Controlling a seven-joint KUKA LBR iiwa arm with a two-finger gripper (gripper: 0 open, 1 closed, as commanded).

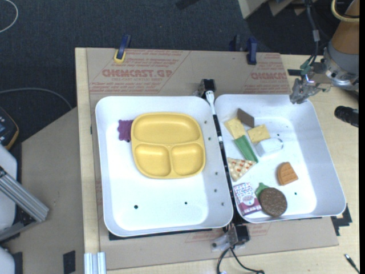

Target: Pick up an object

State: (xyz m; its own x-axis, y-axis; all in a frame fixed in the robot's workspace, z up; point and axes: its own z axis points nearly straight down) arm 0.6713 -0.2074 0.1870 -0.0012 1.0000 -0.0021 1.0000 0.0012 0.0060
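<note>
My gripper (300, 93) hangs at the far right corner of the right bin (319, 153), above its rim, with nothing visibly between its fingers. Inside that bin lie several small items: a brown block (246, 117), a yellow wedge (234, 128), a yellow square (258, 133), a green stick (246, 148), a white piece (270, 146), an orange bread-like piece (287, 173), a waffle-patterned slice (240, 167), a pink-and-white packet (244, 193) and a dark brown round cookie (272, 202). All of them lie left of and nearer than the gripper.
The left bin (114, 193) holds a yellow three-compartment plate (168, 144) with a purple item (124, 129) at its left edge. Clamps (121, 50) (251, 50) grip the board's far edge. A black divider bar (217, 136) runs between the bins.
</note>
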